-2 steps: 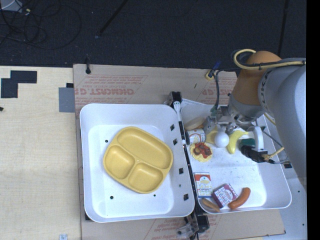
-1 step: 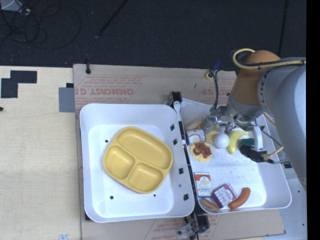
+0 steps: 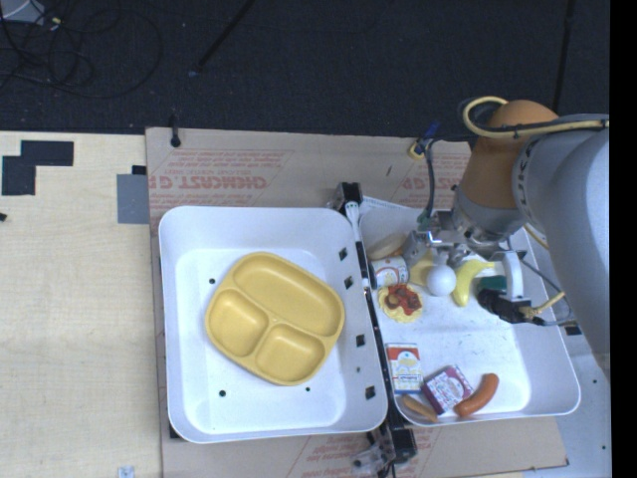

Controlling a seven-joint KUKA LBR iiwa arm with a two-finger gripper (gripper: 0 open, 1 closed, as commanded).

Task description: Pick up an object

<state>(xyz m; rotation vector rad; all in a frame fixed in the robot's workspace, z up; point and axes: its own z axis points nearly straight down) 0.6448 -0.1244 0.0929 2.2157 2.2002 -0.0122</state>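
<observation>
Broadly, two white bins side by side on the bench: left bin (image 3: 189, 386) holding a yellow divided plate (image 3: 274, 317), right bin (image 3: 542, 381) crowded with toy food. Grey arm (image 3: 577, 217) with orange band reaching in from the right, gripper (image 3: 453, 247) low over the upper part of the right bin. Cannot tell how the gripper's working end is set; hidden in the dark clutter under the wrist.

Closest to the gripper: a yellow banana (image 3: 468, 279), just below and slightly right of it, possibly touching, contact not clear. White ball (image 3: 441, 280) just beside the banana on its left. Small pizza piece (image 3: 402, 302) a little further left. Near the front wall, well apart from the gripper: a small carton (image 3: 403, 366), a purple packet (image 3: 448, 386), a sausage (image 3: 476, 394).

Likely target: the banana. Probably light, hollow plastic, stiff, smooth and somewhat slippery, curved. Best taken across the narrow middle, squeezing the flatter sides, not the tapering ends. Ball likely to roll away if nudged.
</observation>
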